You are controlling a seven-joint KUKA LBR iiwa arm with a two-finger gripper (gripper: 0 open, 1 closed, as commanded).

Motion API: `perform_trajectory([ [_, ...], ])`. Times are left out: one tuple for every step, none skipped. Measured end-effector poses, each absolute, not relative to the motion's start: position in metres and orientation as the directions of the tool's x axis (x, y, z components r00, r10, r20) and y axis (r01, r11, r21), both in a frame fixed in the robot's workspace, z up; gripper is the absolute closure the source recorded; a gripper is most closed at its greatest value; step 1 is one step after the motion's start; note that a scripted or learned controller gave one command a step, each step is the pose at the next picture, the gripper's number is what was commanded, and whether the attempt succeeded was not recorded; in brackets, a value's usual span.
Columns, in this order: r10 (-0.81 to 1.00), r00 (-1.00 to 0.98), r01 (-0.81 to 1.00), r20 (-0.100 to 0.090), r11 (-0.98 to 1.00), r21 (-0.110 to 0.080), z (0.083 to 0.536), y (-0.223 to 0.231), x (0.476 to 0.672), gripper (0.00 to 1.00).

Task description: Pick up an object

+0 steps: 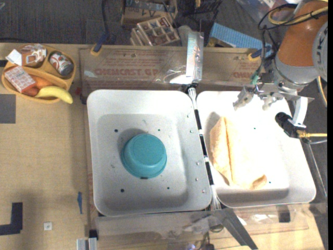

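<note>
Lying in the right bin (299,189), along its left side, is a pale yellow-orange cloth (227,152), crumpled into a long strip that runs from the upper part of the bin floor down to the lower middle, where a small fold turns out to the right. The pincer (255,99) hangs above the bin's upper rim, up and to the right of the cloth's top end and well apart from it. Two pale metal fingers (241,100) point down and splay apart, so the pincer reads as open, with nothing between them. Above it the grey arm with its orange band (301,33) enters from the upper right corner of the frame, where it is cut off. A black fitting with a cable (289,125) sits at the right of the bin. In the left bin (101,113) a teal bowl (144,155) rests upside down near the middle. At the upper left of the frame, on the counter (41,160), a yellow tray (13,82) holds a banana (56,93), cans and a small box; their labels are too small to read. Clutter beyond the bins at the top is hard to make out.
</note>
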State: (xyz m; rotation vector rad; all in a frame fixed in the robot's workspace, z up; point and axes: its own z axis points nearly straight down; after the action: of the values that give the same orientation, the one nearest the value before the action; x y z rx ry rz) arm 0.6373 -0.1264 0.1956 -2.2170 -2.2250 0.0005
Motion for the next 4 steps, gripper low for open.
perform_trajectory([
  [0.992, -0.127, 0.992, -0.002, 0.127, 0.005, 0.096, -0.112, 0.626, 0.0],
  [0.982, -0.188, 0.982, -0.001, 0.188, 0.002, 0.186, -0.033, 0.634, 0.0],
  [0.973, -0.232, 0.973, 0.0, 0.232, 0.0, 0.185, -0.079, 0.578, 0.0],
  [0.926, -0.379, 0.926, -0.002, 0.379, 0.004, 0.254, -0.061, 0.546, 0.0],
])
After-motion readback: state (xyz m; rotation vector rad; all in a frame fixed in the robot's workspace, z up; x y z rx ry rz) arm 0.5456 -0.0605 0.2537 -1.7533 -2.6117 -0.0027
